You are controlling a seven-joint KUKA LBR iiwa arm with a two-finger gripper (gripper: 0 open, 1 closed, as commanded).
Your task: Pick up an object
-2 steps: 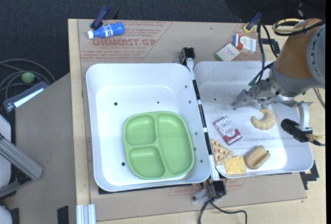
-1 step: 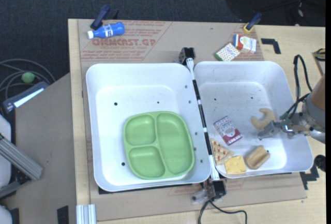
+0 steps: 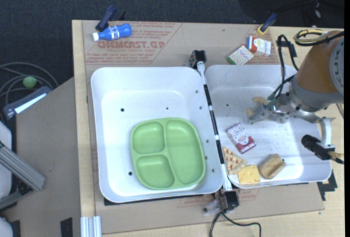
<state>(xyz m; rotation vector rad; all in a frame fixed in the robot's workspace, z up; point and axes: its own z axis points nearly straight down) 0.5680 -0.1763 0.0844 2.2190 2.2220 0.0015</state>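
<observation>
My gripper [image 3: 256, 108] hovers low over the middle of the right bin [image 3: 240, 80], reaching in from the right. Its two fingers are spread apart, open, with nothing between them. Below and left of it lies a small red and white packet [image 3: 240, 137], apart from the fingers. Along the bin's front edge lie a waffle-patterned cracker [image 3: 233, 159], a yellow cheese slice [image 3: 249, 174] and a brown bread roll [image 3: 272, 166]. A green divided plate [image 3: 167, 152] rests in the left bin [image 3: 117, 99].
The grey and orange arm [image 3: 320, 80] covers the right bin's right side. Behind the bins on the bench lie a blue and white bottle [image 3: 112, 32], a small patterned box [image 3: 240, 55] and a red and white carton [image 3: 260, 45]. A black clamp [image 3: 198, 57] sits between the bins.
</observation>
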